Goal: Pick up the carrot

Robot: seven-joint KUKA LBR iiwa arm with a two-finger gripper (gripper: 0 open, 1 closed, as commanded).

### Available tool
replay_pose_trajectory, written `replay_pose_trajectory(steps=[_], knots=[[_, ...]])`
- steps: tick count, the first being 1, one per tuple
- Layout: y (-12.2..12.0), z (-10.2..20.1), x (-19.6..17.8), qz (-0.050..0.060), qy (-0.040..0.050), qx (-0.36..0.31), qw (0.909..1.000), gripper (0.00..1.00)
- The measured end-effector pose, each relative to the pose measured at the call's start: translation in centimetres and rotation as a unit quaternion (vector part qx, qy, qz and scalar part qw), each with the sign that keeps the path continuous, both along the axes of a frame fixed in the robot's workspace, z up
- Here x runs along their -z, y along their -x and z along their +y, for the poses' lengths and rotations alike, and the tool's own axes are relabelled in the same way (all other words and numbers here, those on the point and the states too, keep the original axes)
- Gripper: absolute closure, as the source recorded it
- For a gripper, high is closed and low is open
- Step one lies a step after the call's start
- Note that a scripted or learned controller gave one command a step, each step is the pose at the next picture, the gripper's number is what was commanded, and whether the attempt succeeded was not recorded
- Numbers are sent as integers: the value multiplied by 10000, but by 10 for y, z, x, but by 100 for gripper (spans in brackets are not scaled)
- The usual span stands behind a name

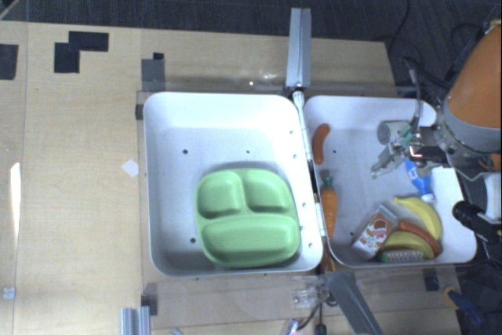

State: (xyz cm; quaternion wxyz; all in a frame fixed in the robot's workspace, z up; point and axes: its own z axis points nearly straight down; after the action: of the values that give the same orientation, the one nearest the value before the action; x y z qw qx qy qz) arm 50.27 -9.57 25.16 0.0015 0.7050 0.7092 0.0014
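The carrot point(329, 211) is orange with a green top and lies lengthwise against the left wall of the right bin point(357, 112), near that bin's front. My gripper point(386, 147) hovers over the middle right of that bin, up and to the right of the carrot and well apart from it. Its two metal fingers stand open with nothing between them. The grey arm with its orange band point(478, 86) reaches in from the right edge.
An orange-red sausage point(321, 143) lies by the same wall, behind the carrot. A small carton point(374, 234), a banana point(421, 214) and other toy food crowd the front right corner. A green divided plate point(247, 217) sits in the left bin point(220, 121).
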Motion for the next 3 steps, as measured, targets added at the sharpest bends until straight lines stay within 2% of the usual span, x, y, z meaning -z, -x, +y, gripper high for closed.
replay_pose_trajectory(steps=[1,2,3], knots=[[15,76,67,1,1,-868,9962,0],[-40,40,29,-2,-3,941,9956,0],[9,55,67,-1,2,-1203,9927,0]])
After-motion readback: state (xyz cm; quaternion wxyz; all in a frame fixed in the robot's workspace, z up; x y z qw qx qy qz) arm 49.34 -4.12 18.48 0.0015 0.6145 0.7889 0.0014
